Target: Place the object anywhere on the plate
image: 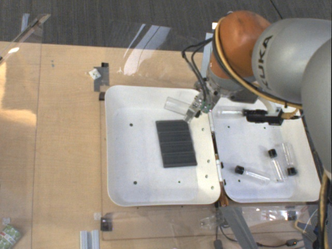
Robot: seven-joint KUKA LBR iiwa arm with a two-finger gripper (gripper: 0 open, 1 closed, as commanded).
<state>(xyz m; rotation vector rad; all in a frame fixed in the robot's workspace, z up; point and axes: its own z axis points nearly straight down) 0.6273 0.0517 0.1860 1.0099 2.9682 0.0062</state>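
Gripping one end of a clear plastic tube [177, 106], the two-finger gripper [196, 110] hung just beyond the far right corner of the dark grey ribbed rectangular plate [176, 143]. The tube's long axis ran leftward from the fingers, roughly parallel to the plate's far edge. The plate lay toward the camera from the tube, inside the left white bin [122, 154].

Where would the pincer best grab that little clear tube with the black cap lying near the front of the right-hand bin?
Probably at the middle of the clear tube, coming straight down from above. It lies flat on the floor of the right bin, slanted, with its black cap at the left end. The pincer's fingers should close across its narrow width, since the long axis gives them nothing to squeeze.
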